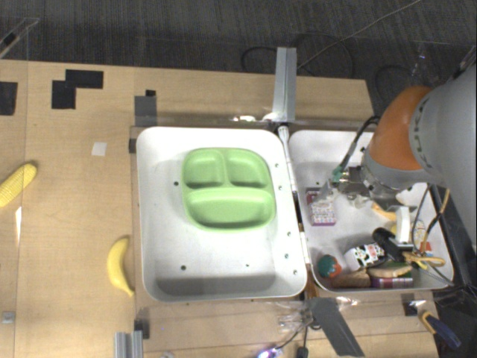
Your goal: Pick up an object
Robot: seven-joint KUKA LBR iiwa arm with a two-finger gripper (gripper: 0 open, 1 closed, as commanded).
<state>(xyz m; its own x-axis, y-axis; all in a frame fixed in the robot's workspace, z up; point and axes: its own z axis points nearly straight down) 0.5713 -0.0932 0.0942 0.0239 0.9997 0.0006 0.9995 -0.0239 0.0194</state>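
The grey arm's tool (333,183) hangs low in the right-hand shallow white bin (317,146), just above and beside a small flat pink-and-white packet (323,212) lying near the bin's left wall; whether the tool is wide or narrow I cannot tell. This looks like the approach step, nothing yet lifted. Next, the tool probably needs to settle squarely over the packet before closing, clear of the clutter along the bin's lower edge.
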